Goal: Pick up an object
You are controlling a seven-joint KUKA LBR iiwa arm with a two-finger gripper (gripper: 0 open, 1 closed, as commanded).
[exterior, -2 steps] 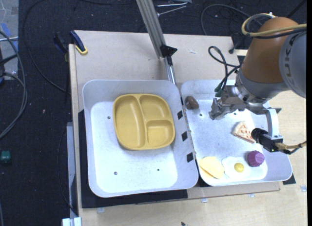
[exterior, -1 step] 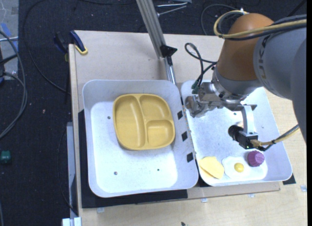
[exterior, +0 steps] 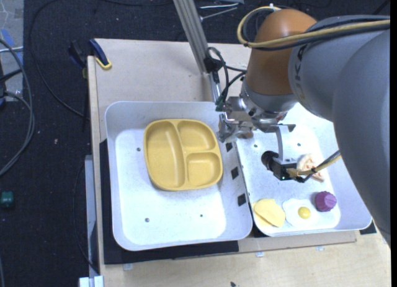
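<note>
A grey arm (exterior: 279,62) reaches in from the right over two white bins on a bench (exterior: 142,69), its gripper (exterior: 233,129) low over the seam where the bins meet. The gripper hangs just beside the right edge of a yellow plate (exterior: 183,154), which lies flat in the left bin (exterior: 124,217). Nothing can be seen in the gripper's grasp. From this slanted overhead angle the wrist hides the working end, so whether it is wide or narrow cannot be told.

The other candidates for the pick lie in the near corner of the right bin (exterior: 350,220), well apart from the gripper: a yellow wedge (exterior: 268,212), a toy egg (exterior: 301,211) just beside it, and a purple piece (exterior: 324,201) next along. All three rest on the bin floor, and the plate likewise sits level, with no edge raised.

By this evidence the task appears to be at its approach stage at best. No object has left its bin and no grasp is visible. The plate is the nearest target, though its broad, shallow rim looks an awkward thing to pinch. What is left is the whole of the pick: settling on an object, closing on it and raising it clear.
</note>
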